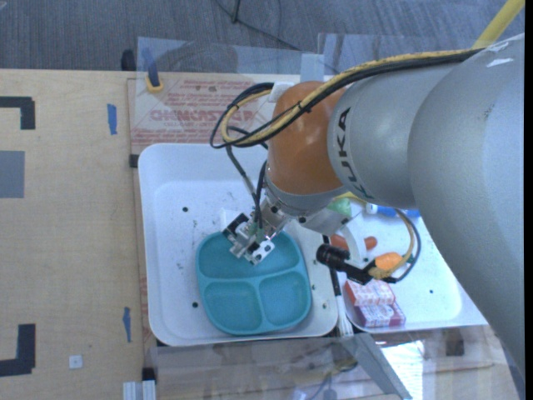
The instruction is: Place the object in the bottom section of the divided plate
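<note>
Camera view, down at a slant onto a pale wooden bench (67, 223) with two shallow white bins side by side. In the left bin (166, 223), toward its near right corner, a teal divided plate (236, 305): one wide section on the far side, two smaller sections along the near side.

Reaching in from the right, the grey arm (400, 140), orange band (300, 148) above the wrist, bent down over the left bin. At its end the hand (254, 244), low over the plate's wide far section, near the ridge that parts it from the two near sections. Touching the plate or just above it: cannot tell. Apart or together: cannot tell either, the metal parts being too small and crowded to read. As for the object, nothing clear enough at the hand to say whether held there.

In the right bin (437, 294), partly under the arm, several small things: a red-and-white packet (375, 302) near the front left corner, an orange piece (387, 262) just behind it, a smaller red-orange piece (371, 242) farther back, and a green thing (341, 209) half hidden at the arm's edge.
</note>
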Available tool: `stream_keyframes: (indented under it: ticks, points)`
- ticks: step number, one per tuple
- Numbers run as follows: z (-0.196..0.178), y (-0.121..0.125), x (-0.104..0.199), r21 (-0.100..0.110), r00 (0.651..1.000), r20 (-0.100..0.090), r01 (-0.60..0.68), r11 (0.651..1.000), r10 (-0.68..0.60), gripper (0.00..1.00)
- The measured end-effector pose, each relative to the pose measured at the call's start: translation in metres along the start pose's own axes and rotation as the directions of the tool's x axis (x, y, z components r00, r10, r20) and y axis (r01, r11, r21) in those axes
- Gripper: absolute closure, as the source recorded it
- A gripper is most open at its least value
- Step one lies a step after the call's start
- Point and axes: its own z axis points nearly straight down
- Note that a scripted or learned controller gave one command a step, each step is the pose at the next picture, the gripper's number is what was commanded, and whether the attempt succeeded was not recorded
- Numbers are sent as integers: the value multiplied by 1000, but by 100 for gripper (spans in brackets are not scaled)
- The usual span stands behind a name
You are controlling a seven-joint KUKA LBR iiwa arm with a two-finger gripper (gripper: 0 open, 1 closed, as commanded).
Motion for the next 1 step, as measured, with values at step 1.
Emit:
stream_keyframes:
  ticks: [1]
  points:
    - [0, 0, -1, -1, 1000, 0, -1, 1000, 1, 0]
